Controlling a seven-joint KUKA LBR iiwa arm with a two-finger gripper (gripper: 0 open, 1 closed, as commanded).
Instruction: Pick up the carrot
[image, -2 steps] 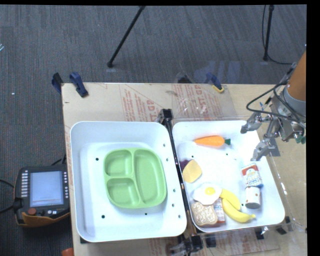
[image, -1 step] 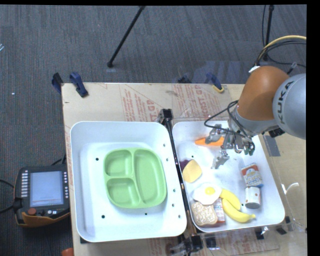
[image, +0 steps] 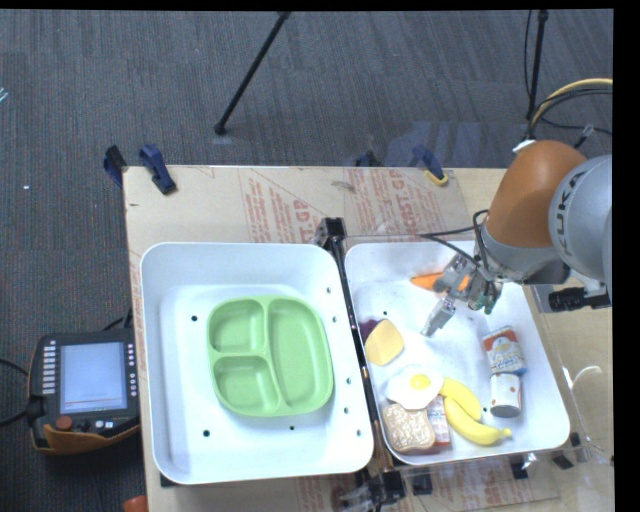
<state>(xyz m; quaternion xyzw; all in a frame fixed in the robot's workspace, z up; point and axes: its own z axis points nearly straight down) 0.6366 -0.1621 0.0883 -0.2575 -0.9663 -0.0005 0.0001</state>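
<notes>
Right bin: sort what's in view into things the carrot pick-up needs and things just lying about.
Belongs to the job:
- carrot, near the right bin's far wall
- tool, over that bin beside the carrot

Just lying about:
- banana
- fried egg
- yellow slice
- cracker
- small bottle
- green divided plate, in the left bin

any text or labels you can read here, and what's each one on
"KUKA", partly seen, on the grey arm.
Red print on the cardboard: upside down, too blurred to read.
Bottle label: too small to read.
Pendant screen: nothing legible.
</notes>
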